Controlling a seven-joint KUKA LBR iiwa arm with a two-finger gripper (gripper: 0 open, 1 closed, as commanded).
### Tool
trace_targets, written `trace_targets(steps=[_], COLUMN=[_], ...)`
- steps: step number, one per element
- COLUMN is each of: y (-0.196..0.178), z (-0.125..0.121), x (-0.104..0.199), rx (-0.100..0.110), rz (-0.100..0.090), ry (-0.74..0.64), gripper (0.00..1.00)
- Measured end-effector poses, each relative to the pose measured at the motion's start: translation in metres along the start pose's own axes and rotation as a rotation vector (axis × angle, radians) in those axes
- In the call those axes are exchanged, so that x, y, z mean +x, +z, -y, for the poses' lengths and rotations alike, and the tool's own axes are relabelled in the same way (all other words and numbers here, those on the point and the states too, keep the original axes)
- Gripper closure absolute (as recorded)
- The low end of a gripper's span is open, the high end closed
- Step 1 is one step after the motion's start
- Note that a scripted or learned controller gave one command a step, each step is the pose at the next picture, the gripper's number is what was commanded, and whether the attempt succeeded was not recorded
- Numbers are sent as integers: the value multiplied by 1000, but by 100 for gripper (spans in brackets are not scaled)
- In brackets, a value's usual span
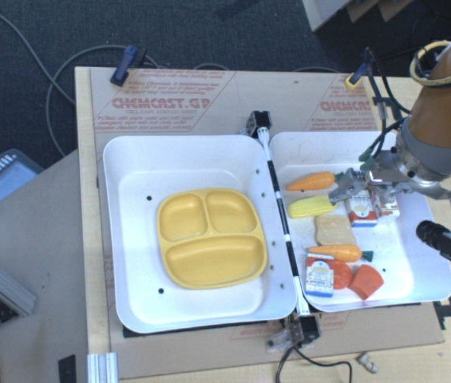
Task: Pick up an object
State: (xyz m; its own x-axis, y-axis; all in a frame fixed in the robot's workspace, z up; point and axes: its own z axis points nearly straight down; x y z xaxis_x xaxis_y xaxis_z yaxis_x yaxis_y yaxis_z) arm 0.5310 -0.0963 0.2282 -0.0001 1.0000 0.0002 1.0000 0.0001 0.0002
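Here the fingers (351, 188) hang low in the right bin (441, 282), near its twelve o'clock end; whether they stand wide or narrow I cannot tell, and nothing shows between them. A small red-and-white carton (362, 214) lies just at their five o'clock, a yellow corn piece (310, 207) at eight o'clock, and an orange carrot (311, 182) at ten o'clock. Further toward six o'clock sit a bread slice (334, 230), a second carrot (335, 252), another carton (319, 277) and a red block (366, 281). The left bin (121, 214) holds a yellow divided plate (209, 238). With items crowded so close, a descent could land between them, nudging corn or carton aside and closing on nothing.
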Motion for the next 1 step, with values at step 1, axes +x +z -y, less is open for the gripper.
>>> trace_targets(steps=[1], y=[113], z=[-28], x=[-15], rx=[3], rz=[-1], ry=[1], gripper=[0])
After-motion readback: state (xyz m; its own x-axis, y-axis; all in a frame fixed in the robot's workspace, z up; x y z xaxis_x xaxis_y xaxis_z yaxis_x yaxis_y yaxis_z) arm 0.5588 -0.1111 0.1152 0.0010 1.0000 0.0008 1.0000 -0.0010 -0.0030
